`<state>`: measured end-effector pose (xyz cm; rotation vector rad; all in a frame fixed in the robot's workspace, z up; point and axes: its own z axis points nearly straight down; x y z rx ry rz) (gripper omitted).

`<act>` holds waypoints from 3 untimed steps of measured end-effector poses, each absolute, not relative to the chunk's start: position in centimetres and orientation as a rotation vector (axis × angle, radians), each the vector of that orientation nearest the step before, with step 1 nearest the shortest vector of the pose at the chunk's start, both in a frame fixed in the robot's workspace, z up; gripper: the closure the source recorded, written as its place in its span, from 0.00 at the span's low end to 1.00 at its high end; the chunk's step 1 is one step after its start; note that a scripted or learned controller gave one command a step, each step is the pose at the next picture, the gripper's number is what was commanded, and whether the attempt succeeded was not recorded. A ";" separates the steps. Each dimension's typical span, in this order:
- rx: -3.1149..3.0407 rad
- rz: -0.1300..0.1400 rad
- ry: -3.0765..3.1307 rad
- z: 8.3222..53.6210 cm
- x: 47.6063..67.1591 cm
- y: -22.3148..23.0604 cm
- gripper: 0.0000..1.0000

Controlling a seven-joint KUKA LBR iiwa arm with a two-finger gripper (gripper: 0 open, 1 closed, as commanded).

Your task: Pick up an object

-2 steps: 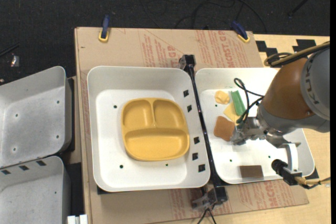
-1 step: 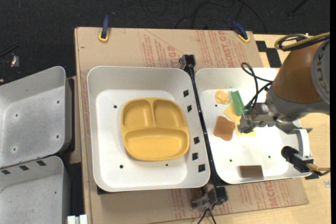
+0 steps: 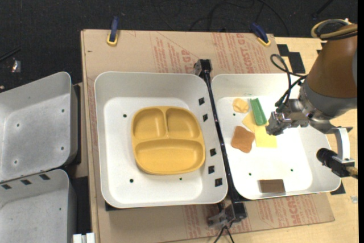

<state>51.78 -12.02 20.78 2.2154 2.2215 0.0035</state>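
the brown rectangular block (image 3: 271, 185) lies nearest the camera, at the front of the right bin (image 3: 301, 182). taking that bin as the landmark: to its left, the left bin (image 3: 111, 139) holds a yellow divided tray (image 3: 168, 140). inside the right bin's left half lie a tan bread-like piece (image 3: 243, 138), a small yellow lump (image 3: 240, 104), a green stick (image 3: 258, 111) and a flat yellow sheet (image 3: 264, 136), close together. over the sheet's right edge hangs the gripper (image 3: 274, 124); whether it is spread or pressed together cannot be told.
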 end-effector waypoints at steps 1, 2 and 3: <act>2.213 0.003 2.229 22.0 53.0 -6.3 1.00; 2.212 0.003 2.232 21.7 54.6 -0.3 1.00; 2.213 0.003 2.230 22.9 54.9 5.4 1.00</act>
